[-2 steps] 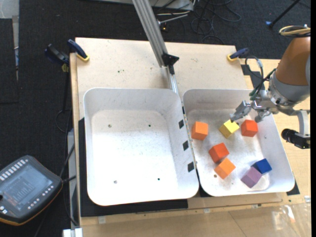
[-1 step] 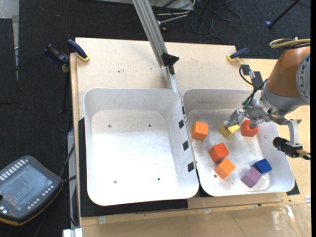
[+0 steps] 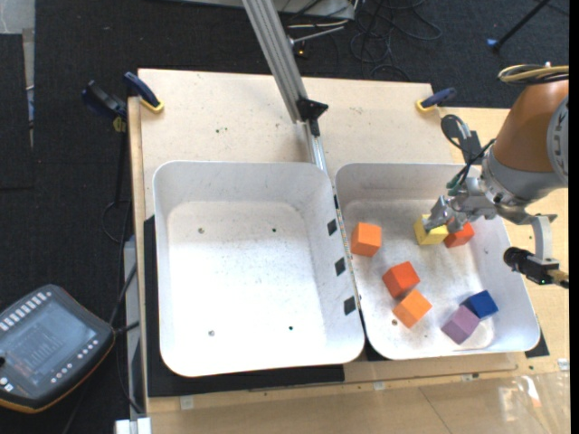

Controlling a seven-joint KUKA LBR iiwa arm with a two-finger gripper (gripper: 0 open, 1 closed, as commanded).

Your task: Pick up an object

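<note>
Reaching in from the right, we have the hand low in the right bin, directly over a yellow block that lies touching a red block near the bin's far right side. The yellow block sits just below and slightly to the left of the hand, with the red one beside it to the right, so the coming move turns on a short straight drop, not on any sideways travel. At this slant and size we cannot tell whether the hand is spread or pressed together, nor whether either block is truly between its tips; it may only be touching them from above. Other candidates lie well apart from the hand: an orange block toward the bin's left wall, a red-orange block and another orange block nearer the middle, and a blue block touching a purple block at the near right corner. We judge the pick not yet secured.
</note>
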